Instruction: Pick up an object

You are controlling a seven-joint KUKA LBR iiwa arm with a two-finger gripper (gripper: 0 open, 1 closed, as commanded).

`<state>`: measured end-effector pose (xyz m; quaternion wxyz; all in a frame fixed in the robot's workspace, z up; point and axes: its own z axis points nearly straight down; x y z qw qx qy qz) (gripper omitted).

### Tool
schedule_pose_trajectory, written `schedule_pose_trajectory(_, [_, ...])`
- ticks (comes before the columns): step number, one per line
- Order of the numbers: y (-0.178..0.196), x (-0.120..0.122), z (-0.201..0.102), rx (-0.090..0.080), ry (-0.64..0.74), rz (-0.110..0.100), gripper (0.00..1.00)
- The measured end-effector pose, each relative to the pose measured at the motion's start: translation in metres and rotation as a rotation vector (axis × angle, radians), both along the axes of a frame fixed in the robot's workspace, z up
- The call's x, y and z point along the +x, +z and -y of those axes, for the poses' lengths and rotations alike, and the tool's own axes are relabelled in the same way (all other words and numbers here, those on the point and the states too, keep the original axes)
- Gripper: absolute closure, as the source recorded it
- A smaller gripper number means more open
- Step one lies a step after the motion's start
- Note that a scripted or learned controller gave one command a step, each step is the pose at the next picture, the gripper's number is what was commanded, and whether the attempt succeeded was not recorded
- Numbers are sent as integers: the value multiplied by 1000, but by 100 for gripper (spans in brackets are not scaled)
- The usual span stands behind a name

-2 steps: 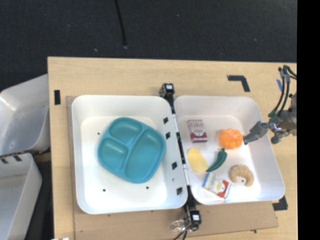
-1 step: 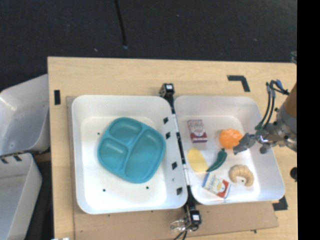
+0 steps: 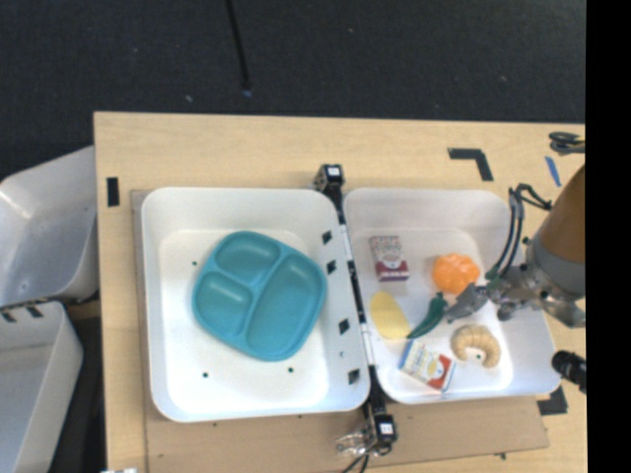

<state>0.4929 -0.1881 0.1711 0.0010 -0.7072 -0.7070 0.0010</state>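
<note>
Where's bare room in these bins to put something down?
Left bin: bare floor all around the blue plate, widest along the near edge. Right bin: crowded; a bare strip remains at the far edge beyond the small carton and orange.

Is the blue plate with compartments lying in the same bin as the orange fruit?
No, the blue plate lies in the left bin, while the orange fruit lies in the right bin among other small items.

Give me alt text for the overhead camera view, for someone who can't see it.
A grey arm with an orange band reaches from the right, its end effector low over the right bin among an orange, croissant, yellow lemon, green pepper and two small cartons. The left bin holds a blue divided plate.
</note>
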Motion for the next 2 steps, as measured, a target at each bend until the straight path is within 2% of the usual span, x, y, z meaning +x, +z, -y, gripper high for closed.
schedule_pose_trajectory(1, [-42,1,1,-1,-1,1,0])
schedule_pose_trajectory(2, [-29,3,2,-2,-7,6,100])
